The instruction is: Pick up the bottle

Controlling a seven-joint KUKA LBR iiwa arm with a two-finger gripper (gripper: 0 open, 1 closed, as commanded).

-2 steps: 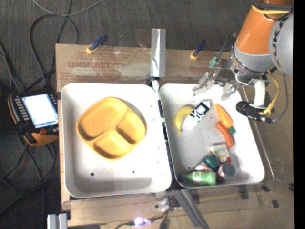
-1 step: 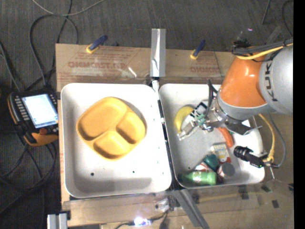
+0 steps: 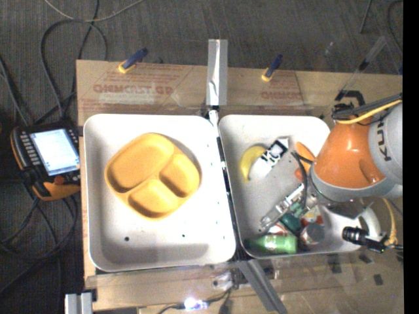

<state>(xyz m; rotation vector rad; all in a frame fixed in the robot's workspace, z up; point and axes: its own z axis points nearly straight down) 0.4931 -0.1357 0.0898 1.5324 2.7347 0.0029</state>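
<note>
Two shallow white bins side by side on a brown tabletop [image 3: 98,90]

In the left bin [image 3: 118,237], a yellow divided tray [image 3: 154,175] with three compartments, flat near the middle

Green bottle [image 3: 273,243] on its side in the right bin [image 3: 252,198], hard against the near wall, long axis running along that wall

Just right of the bottle, a small red and grey thing [image 3: 313,233], too blurred to name. Just behind the bottle, a teal thing [image 3: 292,223], likewise unclear

Further back in the same bin, a yellow banana-shaped piece [image 3: 249,161] touching a white and black package [image 3: 272,154], plus an orange scrap [image 3: 304,152] at the edge of the arm

Arm [image 3: 350,162] in from the right, grey with its orange band over the right half of the right bin

Hand [image 3: 272,218] slanting down and to the left from the wrist, silvery, low over the bin floor, just behind the bottle, near the bottle's left end. Touching the bottle or apart from it: hard to say. Spread or pressed together: cannot tell from this angle

At the far edge of the tabletop, a blue and yellow clamp [image 3: 133,59] behind the left bin and a second clamp [image 3: 273,66] behind the right one

Off to the left, on the dark carpet, a handheld screen [image 3: 49,150], lit, with an orange grip
</note>
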